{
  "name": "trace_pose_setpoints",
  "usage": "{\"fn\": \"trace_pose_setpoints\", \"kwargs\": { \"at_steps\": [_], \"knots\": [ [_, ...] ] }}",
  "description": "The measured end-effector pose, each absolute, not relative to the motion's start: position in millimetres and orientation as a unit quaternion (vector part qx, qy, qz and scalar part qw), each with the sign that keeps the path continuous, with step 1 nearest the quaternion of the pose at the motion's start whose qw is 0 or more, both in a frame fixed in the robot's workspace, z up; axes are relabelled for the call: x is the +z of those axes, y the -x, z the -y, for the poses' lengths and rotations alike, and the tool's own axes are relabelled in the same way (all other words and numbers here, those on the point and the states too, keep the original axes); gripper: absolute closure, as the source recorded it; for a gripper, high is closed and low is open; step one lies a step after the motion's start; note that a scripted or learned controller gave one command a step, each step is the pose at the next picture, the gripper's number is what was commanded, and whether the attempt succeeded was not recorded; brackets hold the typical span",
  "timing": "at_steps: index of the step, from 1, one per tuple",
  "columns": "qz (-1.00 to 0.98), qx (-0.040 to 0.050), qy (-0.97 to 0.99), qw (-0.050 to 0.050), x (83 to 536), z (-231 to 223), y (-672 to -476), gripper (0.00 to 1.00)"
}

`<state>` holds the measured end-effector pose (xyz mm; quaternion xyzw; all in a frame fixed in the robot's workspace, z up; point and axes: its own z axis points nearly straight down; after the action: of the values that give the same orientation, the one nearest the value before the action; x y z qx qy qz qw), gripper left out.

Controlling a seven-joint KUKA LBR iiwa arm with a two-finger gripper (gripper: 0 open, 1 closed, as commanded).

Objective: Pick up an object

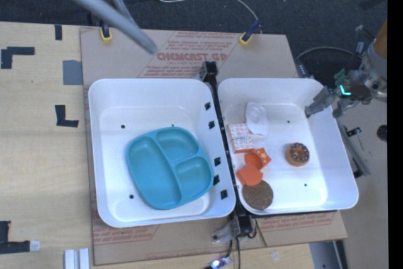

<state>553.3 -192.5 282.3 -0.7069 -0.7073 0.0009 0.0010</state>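
My fingers [327, 101]: above right bin's [334, 154] far right rim, blurred; spread or pressed, cannot tell. Doughnut [297, 154]: right bin, open floor around. Cookie [258, 195], orange pieces [254, 167], packet [240, 136]: clustered by divider. Blue plate [169, 166]: left bin [104, 154].

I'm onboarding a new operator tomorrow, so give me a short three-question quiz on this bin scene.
1. True or false: the blue divided plastic plate lies in the left white bin.
2. Which object sits farthest right in the right white bin? A) round brown cookie B) sprinkled brown doughnut C) crumpled clear wrapper
3. Fill in: the end effector hovers at the right bin's ____ corner.

Key: 1 true; 2 B; 3 upper right.
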Motion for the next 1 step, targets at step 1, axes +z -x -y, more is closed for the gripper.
{"fn": "trace_pose_setpoints", "kwargs": {
  "at_steps": [1],
  "knots": [
    [0.707,0.0006,0.707,0.000,282.9,192.6,-553.7,0.00]
  ]
}}
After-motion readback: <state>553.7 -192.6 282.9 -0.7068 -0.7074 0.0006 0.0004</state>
